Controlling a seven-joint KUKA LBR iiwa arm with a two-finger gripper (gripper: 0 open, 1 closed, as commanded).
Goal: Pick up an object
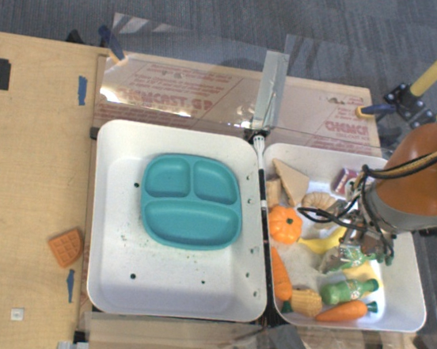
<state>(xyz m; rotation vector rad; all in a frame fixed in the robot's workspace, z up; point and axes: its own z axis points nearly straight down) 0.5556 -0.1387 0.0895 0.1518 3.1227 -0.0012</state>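
In the camera view, the grey arm [413, 183] with the orange band is reaching in from the right and hanging over the right bin [414, 295]. Its jaws are pointing down into the pile of toy food, in among dark cables. I cannot tell if the jaws are wide or narrow, and I am not seeing any toy between them.

The toys to pick from are all lying in that right bin. A yellow banana [319, 244] is lying just to the left of the jaws. A little orange pumpkin [284, 225] is sitting farther left, past the banana, near the bin's left wall. A green bottle [347, 291] is lying just below the jaws, closer to the front of the bin. A carrot [342, 310] is lying just past the bottle, at the front. A second carrot [281, 275] is lying down and to the left of the jaws, under the pumpkin. A tan wedge [288, 177] is resting up and to the left of the jaws, at the back of the bin.

Well to the left of the jaws, a teal divided plate [191, 202] is sitting in the left bin [105, 275]. Much farther left, a small waffle toy [65, 247] is lying on the counter [18, 183].
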